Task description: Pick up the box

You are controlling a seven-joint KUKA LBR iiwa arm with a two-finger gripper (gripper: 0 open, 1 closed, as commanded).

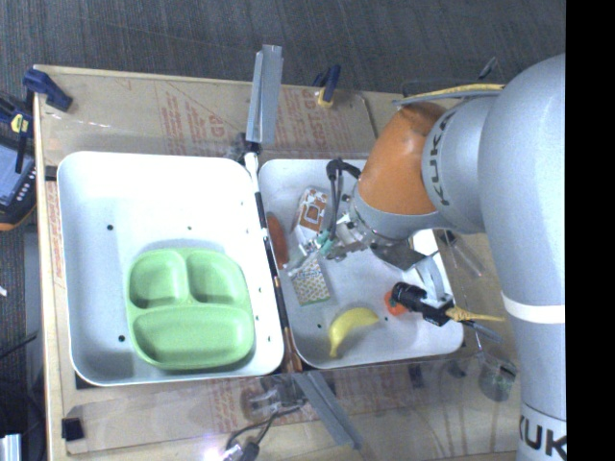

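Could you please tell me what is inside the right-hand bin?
A box, a banana, a patterned packet and a reddish-brown stick lie in it. The arm hides whatever lies beneath it.
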